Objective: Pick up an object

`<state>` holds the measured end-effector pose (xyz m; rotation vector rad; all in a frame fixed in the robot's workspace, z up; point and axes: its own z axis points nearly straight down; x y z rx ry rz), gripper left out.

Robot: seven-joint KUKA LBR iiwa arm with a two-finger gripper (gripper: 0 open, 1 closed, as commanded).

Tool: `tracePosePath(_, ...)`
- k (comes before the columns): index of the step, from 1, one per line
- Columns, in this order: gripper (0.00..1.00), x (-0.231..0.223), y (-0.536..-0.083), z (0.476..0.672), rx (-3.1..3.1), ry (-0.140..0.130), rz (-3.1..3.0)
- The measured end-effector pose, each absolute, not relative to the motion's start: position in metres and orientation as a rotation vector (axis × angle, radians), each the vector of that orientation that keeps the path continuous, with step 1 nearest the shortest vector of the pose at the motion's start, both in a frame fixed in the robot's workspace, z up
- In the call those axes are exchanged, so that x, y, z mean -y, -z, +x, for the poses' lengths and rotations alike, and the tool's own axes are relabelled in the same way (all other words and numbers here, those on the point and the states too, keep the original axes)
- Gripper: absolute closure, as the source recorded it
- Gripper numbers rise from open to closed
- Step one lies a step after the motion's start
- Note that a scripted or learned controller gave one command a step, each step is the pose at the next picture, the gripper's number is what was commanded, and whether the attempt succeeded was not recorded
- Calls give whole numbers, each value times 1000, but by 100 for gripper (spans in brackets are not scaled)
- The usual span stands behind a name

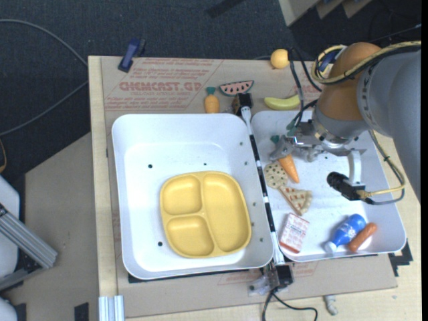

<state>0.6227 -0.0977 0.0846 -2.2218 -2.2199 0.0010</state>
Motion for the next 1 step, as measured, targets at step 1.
tracePosePath(1,0,94,-85,605,2219,-1,-2221)
